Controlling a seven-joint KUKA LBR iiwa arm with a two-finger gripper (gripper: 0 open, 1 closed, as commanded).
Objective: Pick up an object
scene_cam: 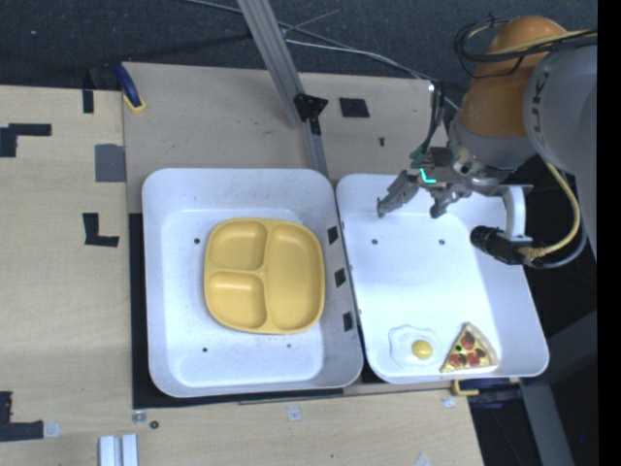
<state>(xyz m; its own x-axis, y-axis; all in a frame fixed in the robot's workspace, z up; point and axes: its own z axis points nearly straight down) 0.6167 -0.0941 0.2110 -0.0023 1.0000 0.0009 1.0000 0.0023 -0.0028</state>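
My gripper [419, 202] hangs over the far end of the right bin [439, 265], its two dark fingers spread apart with nothing between them. A toy fried egg [413, 347] lies at the near edge of that bin, and a toy pizza slice [471, 349] sits just to its right in the near corner. Both are well away from the gripper, toward the front. A yellow three-compartment plate [264, 275] rests in the middle of the left bin [175, 260].
A slanted metal pole [277, 51] crosses the bench behind the bins. A black cable connector [495, 244] hangs beside the arm over the right bin's right side. Dark tape marks dot the wooden bench on the left.
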